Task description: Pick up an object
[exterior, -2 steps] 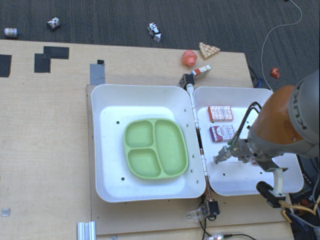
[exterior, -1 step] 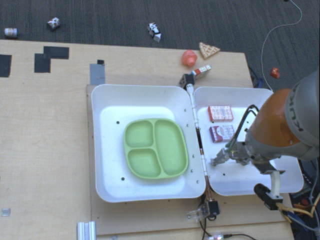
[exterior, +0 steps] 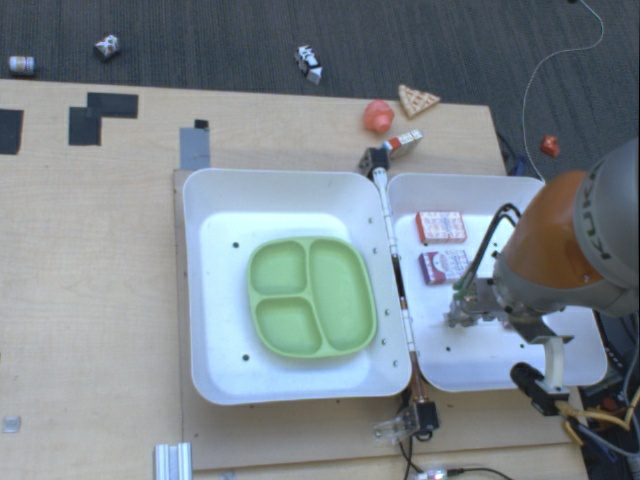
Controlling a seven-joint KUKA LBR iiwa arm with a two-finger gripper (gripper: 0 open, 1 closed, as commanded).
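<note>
Two small packets lie in the right bin: a red-and-white one toward the far side and a darker maroon one just below it. My arm comes in from the right, its orange band over the bin's right half. The gripper hangs low over the bin floor, just below the maroon packet and a little right of it. The wrist hides the fingertips. I see nothing between them.
The left bin holds a green three-compartment plate. Beyond the bins on the bench lie a red ball, a pizza-slice toy and a marker. A black cable loops over the right bin's far right side.
</note>
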